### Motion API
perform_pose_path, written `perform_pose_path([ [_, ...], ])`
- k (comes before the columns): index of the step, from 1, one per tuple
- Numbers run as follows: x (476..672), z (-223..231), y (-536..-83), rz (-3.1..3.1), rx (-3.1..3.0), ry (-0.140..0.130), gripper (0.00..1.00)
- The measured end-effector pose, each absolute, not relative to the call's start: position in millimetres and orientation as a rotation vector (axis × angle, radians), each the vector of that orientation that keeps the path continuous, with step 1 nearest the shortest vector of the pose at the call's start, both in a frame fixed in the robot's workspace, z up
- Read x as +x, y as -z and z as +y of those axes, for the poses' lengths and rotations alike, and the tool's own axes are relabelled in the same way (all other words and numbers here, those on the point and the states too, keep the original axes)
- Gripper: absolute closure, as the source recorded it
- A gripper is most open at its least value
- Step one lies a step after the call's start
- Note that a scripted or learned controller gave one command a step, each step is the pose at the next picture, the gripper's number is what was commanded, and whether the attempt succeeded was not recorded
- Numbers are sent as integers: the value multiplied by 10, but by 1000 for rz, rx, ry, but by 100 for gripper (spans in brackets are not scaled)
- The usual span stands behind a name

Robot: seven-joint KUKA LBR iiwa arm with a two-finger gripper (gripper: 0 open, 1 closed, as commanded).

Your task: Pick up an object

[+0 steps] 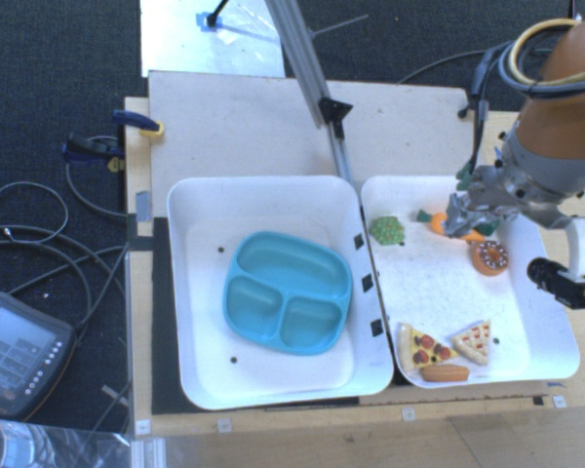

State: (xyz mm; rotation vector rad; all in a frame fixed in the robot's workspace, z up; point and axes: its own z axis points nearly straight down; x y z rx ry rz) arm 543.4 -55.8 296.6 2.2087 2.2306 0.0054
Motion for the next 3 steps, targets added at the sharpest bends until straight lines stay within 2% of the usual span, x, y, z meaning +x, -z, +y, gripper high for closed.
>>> perform_pose_path([
  [1,5627,-123,-2765,2233,2211,-2,100],
  [2,5899,321,-2770,2232,2209,-6,100],
  [3,6063,799,-2752,2232,2210,-6,100],
])
